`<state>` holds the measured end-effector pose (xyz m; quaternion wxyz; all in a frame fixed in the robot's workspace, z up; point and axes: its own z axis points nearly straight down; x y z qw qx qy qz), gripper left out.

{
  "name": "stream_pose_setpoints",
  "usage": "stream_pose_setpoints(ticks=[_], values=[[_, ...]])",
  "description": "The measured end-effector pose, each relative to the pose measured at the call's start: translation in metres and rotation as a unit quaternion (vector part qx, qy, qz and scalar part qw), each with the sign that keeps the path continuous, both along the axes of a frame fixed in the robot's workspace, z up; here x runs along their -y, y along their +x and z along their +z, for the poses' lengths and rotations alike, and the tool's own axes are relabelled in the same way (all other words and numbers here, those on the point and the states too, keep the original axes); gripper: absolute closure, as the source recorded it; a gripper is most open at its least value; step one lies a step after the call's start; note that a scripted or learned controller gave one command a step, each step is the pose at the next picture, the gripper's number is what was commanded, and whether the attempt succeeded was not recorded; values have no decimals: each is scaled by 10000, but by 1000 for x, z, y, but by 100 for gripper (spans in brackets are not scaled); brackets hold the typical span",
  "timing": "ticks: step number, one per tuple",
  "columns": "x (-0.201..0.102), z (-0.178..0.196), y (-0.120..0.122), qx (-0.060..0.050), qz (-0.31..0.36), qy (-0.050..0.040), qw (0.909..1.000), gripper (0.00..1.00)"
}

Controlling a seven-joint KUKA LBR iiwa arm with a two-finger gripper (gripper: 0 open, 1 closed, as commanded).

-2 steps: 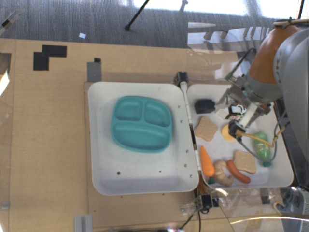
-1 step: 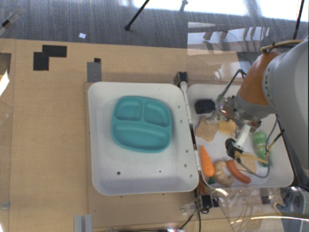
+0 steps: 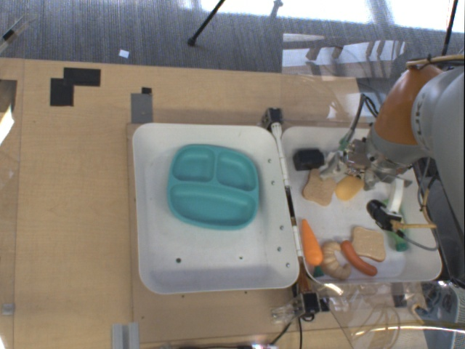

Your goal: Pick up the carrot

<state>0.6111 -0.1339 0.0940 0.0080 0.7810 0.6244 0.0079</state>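
Orange carrot [image 3: 311, 243] lies lengthwise, tip up-left.

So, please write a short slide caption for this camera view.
Gripper hovers over the right bin, far from the carrot by its left wall; teal tray in the left bin.

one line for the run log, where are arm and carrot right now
task: pick up carrot | carrot: right bin, front left, untouched | gripper: over bin's back, apart from carrot | status: not grasped
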Motion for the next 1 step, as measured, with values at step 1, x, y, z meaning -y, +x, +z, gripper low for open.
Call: stream_pose_setpoints(ticks=[1], values=[[41, 0, -6, 1, -629, 17, 9980, 0]])
